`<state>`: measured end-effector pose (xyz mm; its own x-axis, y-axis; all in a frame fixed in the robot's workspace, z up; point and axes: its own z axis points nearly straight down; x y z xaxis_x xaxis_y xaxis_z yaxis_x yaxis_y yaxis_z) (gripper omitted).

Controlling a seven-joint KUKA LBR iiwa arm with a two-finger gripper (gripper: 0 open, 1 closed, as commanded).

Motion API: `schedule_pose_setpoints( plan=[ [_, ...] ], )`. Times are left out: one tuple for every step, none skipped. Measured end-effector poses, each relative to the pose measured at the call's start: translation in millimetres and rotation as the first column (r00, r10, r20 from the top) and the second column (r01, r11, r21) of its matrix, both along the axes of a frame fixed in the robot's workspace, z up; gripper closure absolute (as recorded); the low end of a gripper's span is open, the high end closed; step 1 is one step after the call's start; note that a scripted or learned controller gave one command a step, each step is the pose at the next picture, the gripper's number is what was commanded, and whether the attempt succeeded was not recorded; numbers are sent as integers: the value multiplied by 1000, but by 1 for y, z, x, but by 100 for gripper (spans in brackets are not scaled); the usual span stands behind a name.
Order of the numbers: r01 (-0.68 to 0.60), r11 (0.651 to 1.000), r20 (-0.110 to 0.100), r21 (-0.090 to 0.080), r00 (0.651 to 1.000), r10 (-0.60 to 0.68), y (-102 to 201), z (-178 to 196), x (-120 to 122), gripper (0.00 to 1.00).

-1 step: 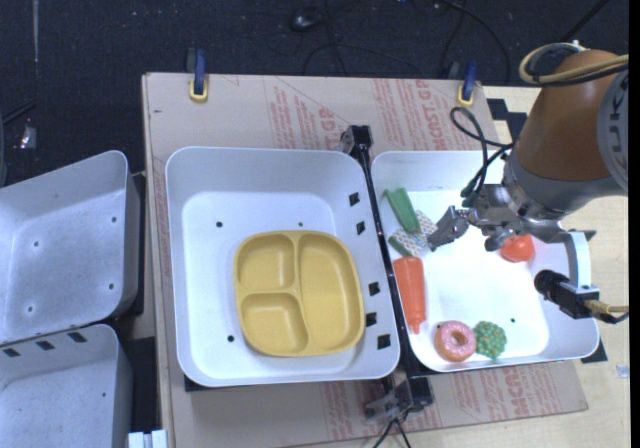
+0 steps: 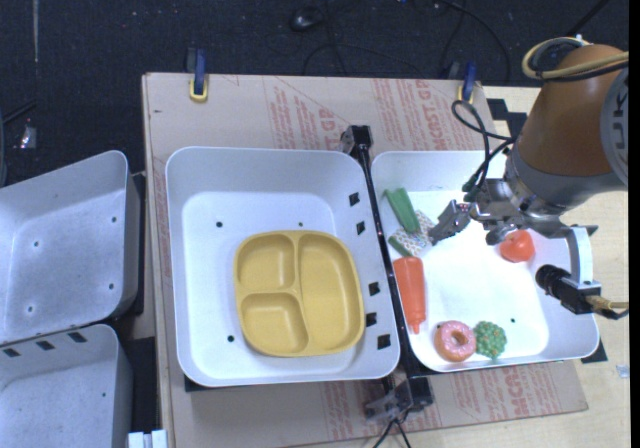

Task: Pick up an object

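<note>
The right bin (image 2: 570,341) holds several toy foods. A green pickle (image 2: 400,205) lies by its left wall, with a small patterned piece (image 2: 410,237) just below it. An orange carrot (image 2: 410,291) lies lengthwise along the divider. A pink donut (image 2: 455,341) and a green broccoli (image 2: 490,338) sit side by side near the front rim. A red tomato (image 2: 517,247) rests beside the wrist, partly covered by it. My gripper (image 2: 447,221) hangs low over the bin's upper left part, just right of the patterned piece and the pickle, pointing toward them.
In the left bin (image 2: 190,236) lies a yellow divided plate (image 2: 298,291). A black divider (image 2: 378,256) runs between the two bins. The arm's orange band (image 2: 570,126) looms over the right bin's back right corner. Grey trays (image 2: 60,236) stand off the bench at the left.
</note>
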<state>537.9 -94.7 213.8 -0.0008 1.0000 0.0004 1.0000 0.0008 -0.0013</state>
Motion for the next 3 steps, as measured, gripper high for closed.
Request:
schedule_pose_setpoints(
  plan=[
    [2, 1000, -4, 0, 1000, -2, -4, -44, -4, 0],
    [5, 1000, 11, -1, 1000, -4, -3, -101, -4, 0],
    [1, 1000, 17, 3, 1000, -1, -3, -109, 4, 0]
  ],
)
